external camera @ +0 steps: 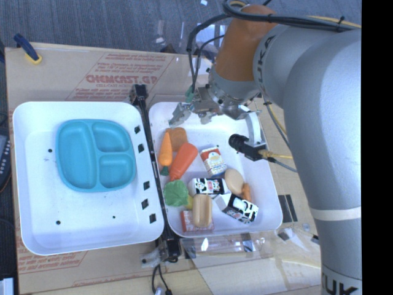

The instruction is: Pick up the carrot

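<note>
The carrot (183,160) is seen lying in the right bin (265,183) beside a smaller orange piece (166,150), while the tool (187,109) is poised above the bin's far edge, its opening not discernible.

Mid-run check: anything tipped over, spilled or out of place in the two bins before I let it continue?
Nothing stands out. The toy food, including the carrot, lies jumbled but inside the right bin. The blue divided plate sits flat in the left bin. The gripper is at the right bin's far edge.
</note>
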{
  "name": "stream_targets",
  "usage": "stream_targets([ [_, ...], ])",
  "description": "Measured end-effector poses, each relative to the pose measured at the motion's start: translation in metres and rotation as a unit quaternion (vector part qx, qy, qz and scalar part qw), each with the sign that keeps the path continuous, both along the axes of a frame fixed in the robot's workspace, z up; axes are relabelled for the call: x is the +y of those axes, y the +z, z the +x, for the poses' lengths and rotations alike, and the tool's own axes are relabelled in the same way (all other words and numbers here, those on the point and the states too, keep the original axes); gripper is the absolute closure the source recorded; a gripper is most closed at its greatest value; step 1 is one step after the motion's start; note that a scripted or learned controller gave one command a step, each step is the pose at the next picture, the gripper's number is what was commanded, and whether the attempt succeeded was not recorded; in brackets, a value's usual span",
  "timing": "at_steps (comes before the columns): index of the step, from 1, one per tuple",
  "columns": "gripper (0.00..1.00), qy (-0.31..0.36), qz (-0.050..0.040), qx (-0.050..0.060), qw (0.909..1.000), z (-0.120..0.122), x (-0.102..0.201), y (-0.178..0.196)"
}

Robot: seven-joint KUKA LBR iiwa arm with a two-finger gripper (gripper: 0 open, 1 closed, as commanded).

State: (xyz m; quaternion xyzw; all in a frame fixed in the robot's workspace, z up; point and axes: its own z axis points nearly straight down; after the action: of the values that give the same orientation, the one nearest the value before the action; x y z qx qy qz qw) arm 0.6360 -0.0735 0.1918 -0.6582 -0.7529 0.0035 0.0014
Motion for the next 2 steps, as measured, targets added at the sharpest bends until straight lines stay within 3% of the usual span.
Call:
stream_targets([
  [1, 0.00, 0.169, 0.0020, 0.002, 0.9856, 0.013, -0.023, -0.101],
  [2, 1.00, 0.173, 0.0006, 0.002, 0.9850, 0.014, -0.023, -0.089],
])
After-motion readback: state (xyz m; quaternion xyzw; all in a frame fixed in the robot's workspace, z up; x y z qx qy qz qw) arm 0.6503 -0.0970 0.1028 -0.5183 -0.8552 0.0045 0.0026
